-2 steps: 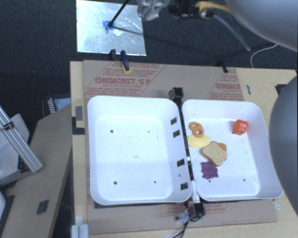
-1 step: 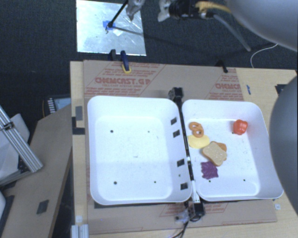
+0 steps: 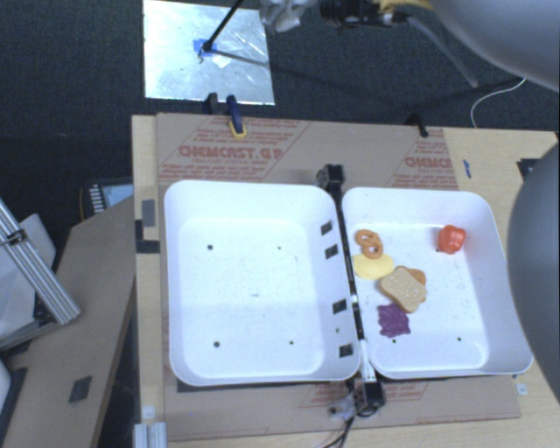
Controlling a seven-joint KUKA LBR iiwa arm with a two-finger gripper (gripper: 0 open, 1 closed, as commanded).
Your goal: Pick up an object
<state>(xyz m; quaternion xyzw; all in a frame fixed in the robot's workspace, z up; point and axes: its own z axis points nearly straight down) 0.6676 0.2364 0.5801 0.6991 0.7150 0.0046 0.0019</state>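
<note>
The right bin [image 3: 472,350] holds several small toy foods. A pretzel [image 3: 368,242] lies near its left wall, with a yellow piece [image 3: 371,268] just below it. A slice of bread [image 3: 403,287] leans over an orange bit, and a purple bunch of grapes [image 3: 393,321] sits in front of it. A red pepper [image 3: 451,239] rests apart, toward the back right. My gripper [image 3: 282,16] hangs at the top edge of the view, high up and well behind both bins, far from every object.
The left bin [image 3: 188,350] sits beside the right one, joined by a black clip strip [image 3: 343,280]. A shiny metal sheet [image 3: 208,52] lies on the floor behind. A grey arm link [image 3: 535,262] looms along the right side. An aluminium rail [image 3: 35,271] stands at left.
</note>
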